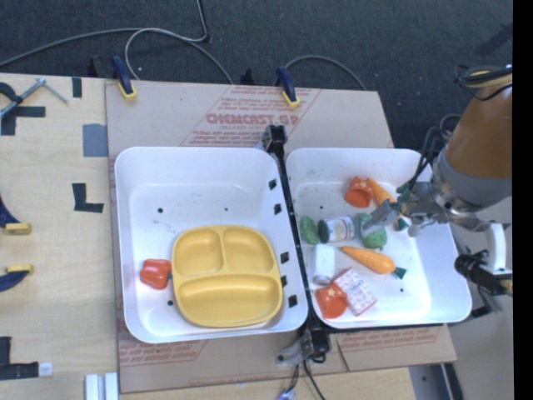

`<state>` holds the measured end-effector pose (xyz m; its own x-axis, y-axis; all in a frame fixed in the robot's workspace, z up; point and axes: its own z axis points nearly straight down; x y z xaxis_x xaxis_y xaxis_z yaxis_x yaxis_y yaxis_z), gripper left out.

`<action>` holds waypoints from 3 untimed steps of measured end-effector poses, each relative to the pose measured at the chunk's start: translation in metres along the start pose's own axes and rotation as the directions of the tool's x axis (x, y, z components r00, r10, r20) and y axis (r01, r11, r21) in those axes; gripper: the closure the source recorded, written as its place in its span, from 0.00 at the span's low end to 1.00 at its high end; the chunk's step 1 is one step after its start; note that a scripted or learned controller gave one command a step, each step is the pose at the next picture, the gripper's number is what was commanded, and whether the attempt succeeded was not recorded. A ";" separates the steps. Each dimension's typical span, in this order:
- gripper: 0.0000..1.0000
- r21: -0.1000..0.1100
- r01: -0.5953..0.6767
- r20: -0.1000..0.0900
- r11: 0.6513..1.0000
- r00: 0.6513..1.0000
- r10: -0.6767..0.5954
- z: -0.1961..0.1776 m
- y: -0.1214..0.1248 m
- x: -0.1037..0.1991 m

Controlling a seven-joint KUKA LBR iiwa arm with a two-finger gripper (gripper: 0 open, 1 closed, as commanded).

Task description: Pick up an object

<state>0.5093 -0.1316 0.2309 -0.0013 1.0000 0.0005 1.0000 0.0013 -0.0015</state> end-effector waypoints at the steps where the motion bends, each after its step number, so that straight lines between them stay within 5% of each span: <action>1: 0.00 0.003 -0.001 0.000 1.000 1.000 0.001 0.097 0.031 -0.030; 2: 0.00 -0.005 -0.001 0.002 1.000 1.000 0.002 0.144 0.010 -0.015; 3: 1.00 -0.007 -0.002 0.003 1.000 1.000 0.002 0.134 0.011 -0.015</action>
<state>0.5203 -0.1465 0.0968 0.0003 1.0000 -0.0022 1.0000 -0.0002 0.0056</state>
